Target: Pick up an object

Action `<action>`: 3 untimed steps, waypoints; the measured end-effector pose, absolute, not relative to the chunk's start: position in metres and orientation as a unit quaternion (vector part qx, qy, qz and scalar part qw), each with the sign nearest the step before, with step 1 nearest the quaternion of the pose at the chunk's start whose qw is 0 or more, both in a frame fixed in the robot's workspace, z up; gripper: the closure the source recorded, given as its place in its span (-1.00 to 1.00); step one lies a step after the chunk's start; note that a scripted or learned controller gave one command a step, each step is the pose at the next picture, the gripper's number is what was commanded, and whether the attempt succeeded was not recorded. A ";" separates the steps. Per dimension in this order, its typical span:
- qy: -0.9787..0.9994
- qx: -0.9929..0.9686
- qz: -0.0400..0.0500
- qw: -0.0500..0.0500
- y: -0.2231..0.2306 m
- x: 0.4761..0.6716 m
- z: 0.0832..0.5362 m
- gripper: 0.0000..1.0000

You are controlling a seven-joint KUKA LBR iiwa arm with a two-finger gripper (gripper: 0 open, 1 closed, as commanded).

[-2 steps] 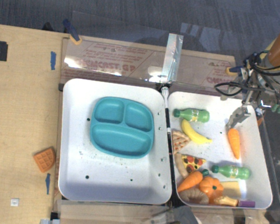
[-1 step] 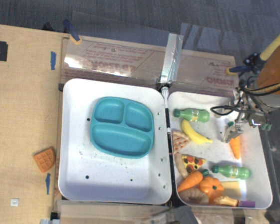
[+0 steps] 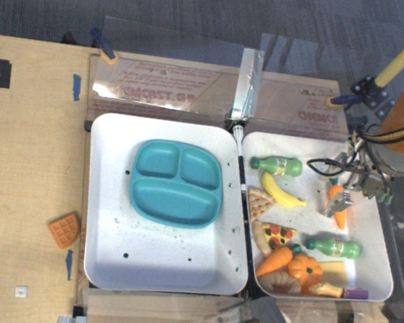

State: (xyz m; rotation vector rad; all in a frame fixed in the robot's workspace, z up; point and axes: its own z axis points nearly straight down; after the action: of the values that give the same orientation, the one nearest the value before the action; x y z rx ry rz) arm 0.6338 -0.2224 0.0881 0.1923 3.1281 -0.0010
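My gripper [image 3: 341, 203] is low in the right bin [image 3: 382, 235], near its far right side. A small orange carrot piece [image 3: 340, 220] lies directly under it, with orange showing above and below the gripper tip. Left of it lie a yellow banana [image 3: 282, 192] and a green bottle [image 3: 278, 165]. A second green bottle [image 3: 334, 246] lies just in front of the gripper.
The right bin's near part holds a pizza slice [image 3: 278, 236], a big carrot [image 3: 275, 261], an orange fruit [image 3: 304, 266] and a yellow block [image 3: 332, 268]. A teal divided plate [image 3: 178, 183] sits in the left bin [image 3: 106, 240]. A waffle [image 3: 64, 228] lies on the bench.
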 end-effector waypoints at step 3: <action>0.994 0.109 0.000 0.004 -0.221 0.613 0.088 -1.00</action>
State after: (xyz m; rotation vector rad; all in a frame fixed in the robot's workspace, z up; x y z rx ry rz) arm 0.6134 -0.2213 0.0879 0.3422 3.1146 -0.0004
